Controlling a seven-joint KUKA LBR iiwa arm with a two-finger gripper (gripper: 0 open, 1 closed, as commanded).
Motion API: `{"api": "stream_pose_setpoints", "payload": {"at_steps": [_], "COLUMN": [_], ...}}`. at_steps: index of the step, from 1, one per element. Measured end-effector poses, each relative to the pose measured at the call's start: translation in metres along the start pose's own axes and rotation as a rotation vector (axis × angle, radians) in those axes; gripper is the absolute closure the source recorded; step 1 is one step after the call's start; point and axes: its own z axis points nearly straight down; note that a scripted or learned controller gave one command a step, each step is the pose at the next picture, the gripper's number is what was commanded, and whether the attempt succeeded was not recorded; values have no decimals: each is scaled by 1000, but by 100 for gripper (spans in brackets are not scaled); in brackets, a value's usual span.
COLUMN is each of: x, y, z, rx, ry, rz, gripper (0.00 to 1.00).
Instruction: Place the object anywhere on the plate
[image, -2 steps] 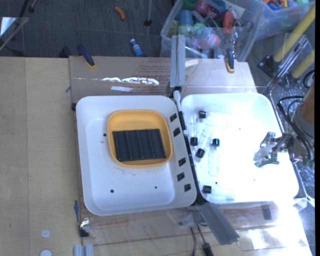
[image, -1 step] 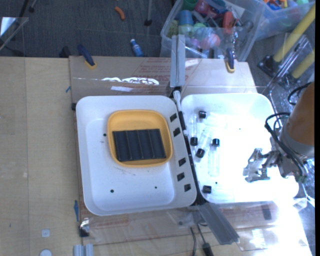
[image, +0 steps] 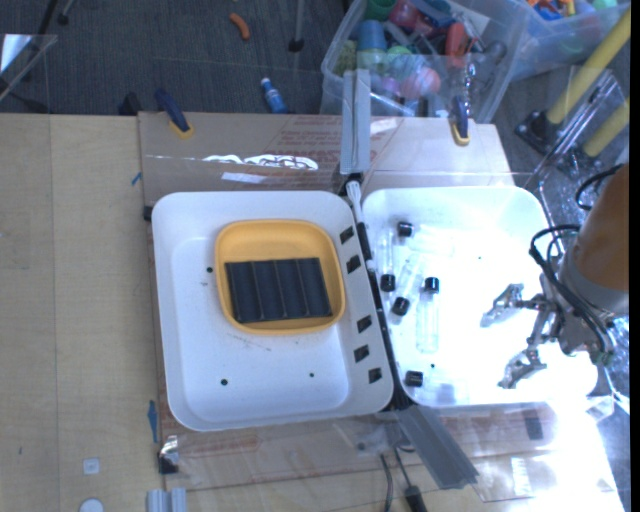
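A square yellow plate (image: 232, 242) lies in the left bin (image: 190, 380). On it rests a flat black ribbed slab (image: 278, 290), covering most of the plate's middle. My gripper (image: 508, 336) hangs over the right bin (image: 470, 225), near its right side, far from the plate. Its two metal fingers (image: 502, 304) are spread apart and point left, with nothing between them. The arm's wrist enters from the right edge.
Several small clear vials with black caps (image: 430, 286) lie scattered in the right bin's left half. Black clips line the divider (image: 362, 300) between the bins. A clear tub of colourful items (image: 420, 45) stands behind the bins.
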Motion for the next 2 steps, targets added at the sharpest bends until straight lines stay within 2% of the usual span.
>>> {"api": "stream_pose_setpoints", "payload": {"at_steps": [1,2], "x": [-48,-82], "y": [-36,-93], "z": [-55,-175], "rx": [2,4], "ry": [-8,-9], "rz": [-223,-500], "gripper": [0,0]}}
